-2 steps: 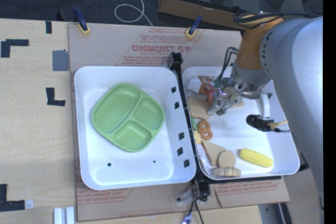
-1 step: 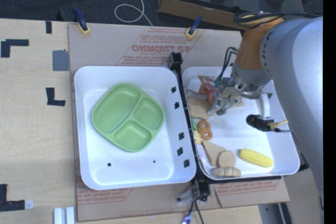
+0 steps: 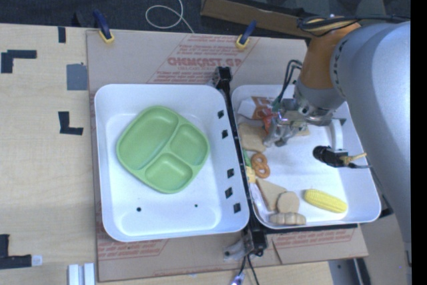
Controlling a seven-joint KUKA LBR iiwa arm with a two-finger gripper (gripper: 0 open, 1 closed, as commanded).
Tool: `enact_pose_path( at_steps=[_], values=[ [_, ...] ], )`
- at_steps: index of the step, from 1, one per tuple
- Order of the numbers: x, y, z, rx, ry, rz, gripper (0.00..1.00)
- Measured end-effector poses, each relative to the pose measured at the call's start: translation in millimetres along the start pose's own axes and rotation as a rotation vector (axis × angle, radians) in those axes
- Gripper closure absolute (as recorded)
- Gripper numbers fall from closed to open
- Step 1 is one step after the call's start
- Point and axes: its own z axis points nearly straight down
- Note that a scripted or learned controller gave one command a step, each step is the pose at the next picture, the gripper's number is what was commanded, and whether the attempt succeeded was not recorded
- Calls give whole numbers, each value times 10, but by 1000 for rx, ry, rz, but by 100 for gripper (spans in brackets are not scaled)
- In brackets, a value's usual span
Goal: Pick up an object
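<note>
Crowding claw (image 3: 282, 136) in right bin (image 3: 298, 174): pretzel (image 3: 259, 166) beside, corn (image 3: 325, 200) near; cannot tell claw's grip.

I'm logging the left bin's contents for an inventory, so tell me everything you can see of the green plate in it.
The green plate is a pale green, rounded-square tray that looks like smooth plastic. It is moulded into three compartments: one large at its upper left and two smaller ones toward its right and lower sides. It lies flat, right side up, turned diagonally to the left bin. It rests on the bin's white floor, apart from the walls, and nothing lies on it.
</note>
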Motion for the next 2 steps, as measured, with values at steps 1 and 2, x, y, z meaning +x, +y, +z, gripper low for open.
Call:
enact_pose_path(
  at_steps=[1,2],
  values=[
    [-1,-1,0,-1,0,0,0],
    [-1,-1,1,-1,1,0,0]
  ],
)
